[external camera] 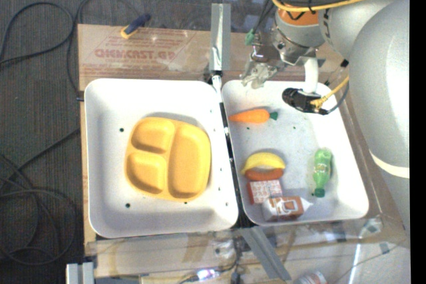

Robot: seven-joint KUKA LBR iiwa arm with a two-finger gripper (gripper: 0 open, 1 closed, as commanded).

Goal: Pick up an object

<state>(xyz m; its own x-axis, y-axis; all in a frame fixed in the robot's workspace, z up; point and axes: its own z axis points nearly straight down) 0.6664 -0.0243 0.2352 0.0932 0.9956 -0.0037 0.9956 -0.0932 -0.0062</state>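
My gripper (258, 75) hangs over the far left corner of the right bin (346, 163), above and behind an orange carrot (248, 116) with a green top. No object shows between its fingers. Nearer the front of that bin lie a yellow lemon-like piece (263, 161) on a red item, a red and white carton (266, 191), a small brown and white box (285, 207), and a green bottle (321, 171) by the right wall.
The left bin (100, 143) holds a yellow divided tray (170, 157). A metal divider post (216, 43) stands between the bins at the back. Cardboard (133, 53) lies behind the left bin. The arm's bulk fills the right side.
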